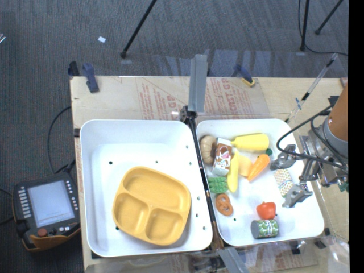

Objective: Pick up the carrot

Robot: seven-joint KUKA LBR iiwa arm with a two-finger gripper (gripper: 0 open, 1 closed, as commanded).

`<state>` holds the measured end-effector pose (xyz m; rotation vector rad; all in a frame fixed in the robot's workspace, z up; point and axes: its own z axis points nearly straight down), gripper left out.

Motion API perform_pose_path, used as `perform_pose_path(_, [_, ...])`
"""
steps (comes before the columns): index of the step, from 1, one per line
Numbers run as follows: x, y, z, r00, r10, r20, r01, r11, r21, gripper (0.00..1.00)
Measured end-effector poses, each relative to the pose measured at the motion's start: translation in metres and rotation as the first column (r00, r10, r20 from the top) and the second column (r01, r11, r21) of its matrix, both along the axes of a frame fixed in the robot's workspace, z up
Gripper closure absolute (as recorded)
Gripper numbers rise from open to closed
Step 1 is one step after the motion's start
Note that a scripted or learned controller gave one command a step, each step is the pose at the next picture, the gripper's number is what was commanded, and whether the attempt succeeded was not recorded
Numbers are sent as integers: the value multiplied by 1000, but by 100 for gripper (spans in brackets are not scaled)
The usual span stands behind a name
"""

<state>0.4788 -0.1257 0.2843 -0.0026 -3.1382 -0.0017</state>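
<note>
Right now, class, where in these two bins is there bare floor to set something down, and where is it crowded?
Free: the left bin around the yellow tray, mostly its far strip; the right bin floor between carrot and tomato. Crowded: the right bin's left side, around the banana and corn.
</note>
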Motion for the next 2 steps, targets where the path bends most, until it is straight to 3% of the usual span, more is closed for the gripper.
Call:
perform_pose_path(1, [60, -7, -85, 942, -337, -6, 337, 942, -2, 0])
perform_pose_path(2, [101, -13, -196, 883, -470, 5, 470, 883, -1, 0])
